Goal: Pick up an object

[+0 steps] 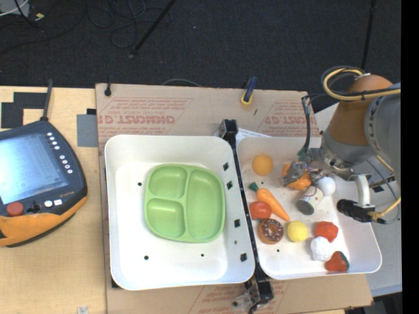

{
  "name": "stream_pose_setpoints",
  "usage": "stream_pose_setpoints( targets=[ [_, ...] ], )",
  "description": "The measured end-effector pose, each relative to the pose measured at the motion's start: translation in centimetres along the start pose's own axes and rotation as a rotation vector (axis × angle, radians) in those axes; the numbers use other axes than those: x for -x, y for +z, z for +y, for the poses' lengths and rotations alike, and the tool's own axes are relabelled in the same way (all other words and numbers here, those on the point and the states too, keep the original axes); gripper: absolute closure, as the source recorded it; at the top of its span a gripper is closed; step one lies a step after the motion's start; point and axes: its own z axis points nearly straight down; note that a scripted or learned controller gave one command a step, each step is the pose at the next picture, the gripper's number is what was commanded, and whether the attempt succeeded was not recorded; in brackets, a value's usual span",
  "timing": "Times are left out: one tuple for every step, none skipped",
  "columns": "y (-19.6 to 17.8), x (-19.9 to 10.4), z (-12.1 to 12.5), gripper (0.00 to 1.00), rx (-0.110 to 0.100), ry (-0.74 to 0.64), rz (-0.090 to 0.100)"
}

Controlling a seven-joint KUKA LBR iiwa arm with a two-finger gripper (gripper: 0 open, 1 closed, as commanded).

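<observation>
You can read red print only on the cardboard sheet under the bins, upside down and mirrored so it looks like "CHEMCAST G.P", repeated partly at the upper right and along the bottom edge, while the handheld pendant's screen stays illegible.

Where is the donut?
The donut lies in the right bin, near its left wall, just below the tomato and left of the lemon.
</observation>
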Motion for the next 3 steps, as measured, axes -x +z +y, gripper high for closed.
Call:
stream_pose_setpoints(
  targets=[
    [-6.4, 0.4, -0.1, 1.0, 0.01, 0.004, -0.004],
    [-10.8, 0.3, -0.4, 1.0, 0.008, 0.003, -0.004],
    [-13.2, 0.6, -0.5, 1.0, 0.007, 0.003, -0.003]
  ],
)
